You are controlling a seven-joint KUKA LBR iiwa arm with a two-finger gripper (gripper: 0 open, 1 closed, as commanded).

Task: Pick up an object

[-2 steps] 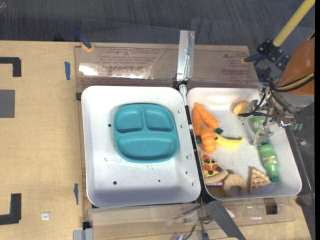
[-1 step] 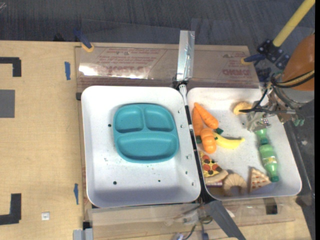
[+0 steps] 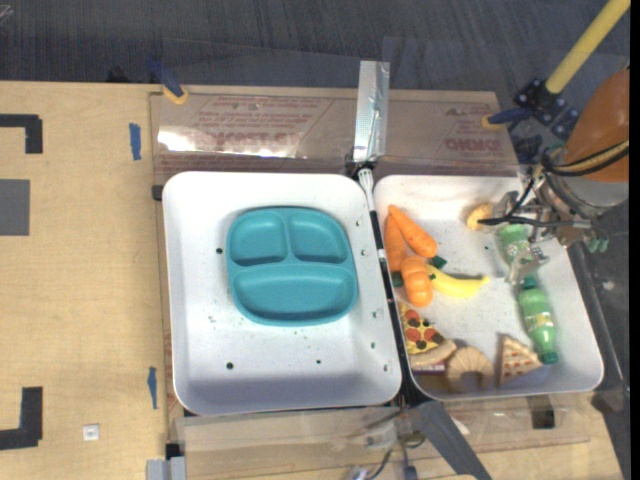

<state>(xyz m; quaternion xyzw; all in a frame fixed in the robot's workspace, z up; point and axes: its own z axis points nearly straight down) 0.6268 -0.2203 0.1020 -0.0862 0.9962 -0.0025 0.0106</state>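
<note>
While the jaws' opening cannot be told, the gripper (image 3: 520, 230) hovers near the right bin's (image 3: 590, 368) far edge; next, descend onto the green plastic bottle (image 3: 538, 320).

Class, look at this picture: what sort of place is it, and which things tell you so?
Probably a robot test bench, not a kitchen: two white bins side by side, toy food such as a banana, and a robot arm reaching in.

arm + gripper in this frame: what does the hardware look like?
At the view's right edge, the arm shows a rounded orange section above a grey wrist ring. Below it, the gripper is a cluttered dark metal assembly with thin dark cables looping around it. No readable markings.
</note>
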